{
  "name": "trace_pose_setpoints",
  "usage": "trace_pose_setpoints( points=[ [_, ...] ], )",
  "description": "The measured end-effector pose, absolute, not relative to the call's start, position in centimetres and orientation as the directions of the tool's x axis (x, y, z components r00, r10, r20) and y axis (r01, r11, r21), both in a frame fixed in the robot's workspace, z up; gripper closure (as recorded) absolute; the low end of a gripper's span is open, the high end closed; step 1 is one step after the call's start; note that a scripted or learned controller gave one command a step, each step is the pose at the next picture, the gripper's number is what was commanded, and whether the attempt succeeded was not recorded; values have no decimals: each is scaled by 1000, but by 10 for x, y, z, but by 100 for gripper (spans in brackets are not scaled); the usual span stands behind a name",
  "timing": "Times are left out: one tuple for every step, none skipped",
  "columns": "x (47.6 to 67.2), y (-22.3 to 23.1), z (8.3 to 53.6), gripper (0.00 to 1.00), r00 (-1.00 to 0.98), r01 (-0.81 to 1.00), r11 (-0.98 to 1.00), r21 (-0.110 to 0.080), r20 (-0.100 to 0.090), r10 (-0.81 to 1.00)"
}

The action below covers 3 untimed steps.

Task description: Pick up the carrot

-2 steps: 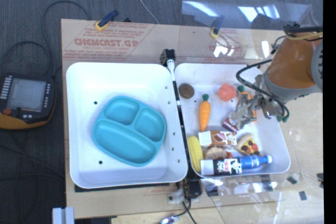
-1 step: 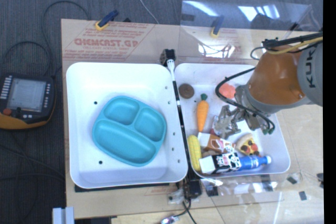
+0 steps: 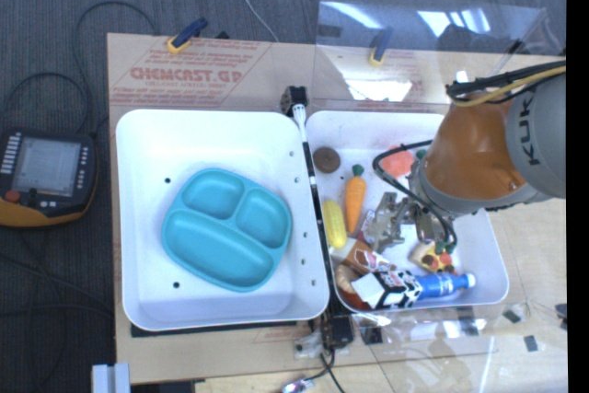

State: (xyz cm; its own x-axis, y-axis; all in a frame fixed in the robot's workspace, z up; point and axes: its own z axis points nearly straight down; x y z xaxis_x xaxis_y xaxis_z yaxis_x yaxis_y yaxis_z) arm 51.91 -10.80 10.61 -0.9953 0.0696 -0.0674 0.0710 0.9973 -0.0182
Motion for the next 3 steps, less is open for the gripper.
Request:
trace_pose_setpoints(
  points=[
    [554,-99,102,100,-883,469,883,5,-30,469],
    [570,24,188,100,-846,532,846,9,-8,533],
    [583,-25,184,100,-964,266,964,-1,-3,266]
  ],
)
